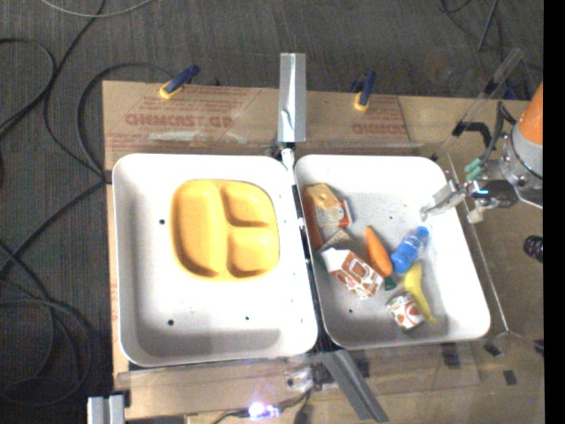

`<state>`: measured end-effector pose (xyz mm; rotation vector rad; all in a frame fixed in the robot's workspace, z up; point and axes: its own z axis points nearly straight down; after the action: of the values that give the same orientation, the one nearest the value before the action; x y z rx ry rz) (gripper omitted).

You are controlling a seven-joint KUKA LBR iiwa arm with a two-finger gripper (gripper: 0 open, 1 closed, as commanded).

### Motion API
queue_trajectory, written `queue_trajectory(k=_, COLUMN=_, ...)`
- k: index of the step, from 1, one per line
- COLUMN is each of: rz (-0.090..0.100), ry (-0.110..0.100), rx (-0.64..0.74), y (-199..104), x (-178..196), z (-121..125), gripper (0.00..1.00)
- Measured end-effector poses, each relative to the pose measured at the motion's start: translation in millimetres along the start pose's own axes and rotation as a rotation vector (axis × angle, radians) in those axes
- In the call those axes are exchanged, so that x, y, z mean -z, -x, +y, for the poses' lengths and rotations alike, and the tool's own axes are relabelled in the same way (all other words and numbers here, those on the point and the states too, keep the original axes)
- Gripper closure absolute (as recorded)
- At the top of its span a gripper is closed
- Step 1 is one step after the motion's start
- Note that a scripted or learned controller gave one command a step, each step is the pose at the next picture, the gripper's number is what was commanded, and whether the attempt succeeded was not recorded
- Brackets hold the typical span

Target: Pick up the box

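Note:
A brown and orange food box lies in the right bin, against its left wall. Just below it rests a small white and red carton, tilted. My gripper hangs over the bin's upper right corner, well to the right of both boxes and just above the blue bottle. Nothing shows in its grasp.
An orange carrot, a yellow banana and a small red and white can crowd the right bin near the carton. The left bin holds a yellow divided tray. A metal post stands behind the bins.

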<state>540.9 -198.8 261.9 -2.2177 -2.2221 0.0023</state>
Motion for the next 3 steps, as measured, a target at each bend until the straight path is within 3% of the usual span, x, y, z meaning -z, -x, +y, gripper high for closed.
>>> queue_trajectory(k=1, rz=0.001, ry=-0.002, rx=-0.173, y=-84, x=-122, z=11, gripper=0.00)
queue_trajectory(k=2, rz=0.001, ry=0.015, rx=-0.142, y=-78, x=-168, z=72, gripper=0.00)
queue_trajectory(k=3, rz=-0.003, ry=0.011, rx=-0.130, y=-74, x=-168, z=130, gripper=0.00)
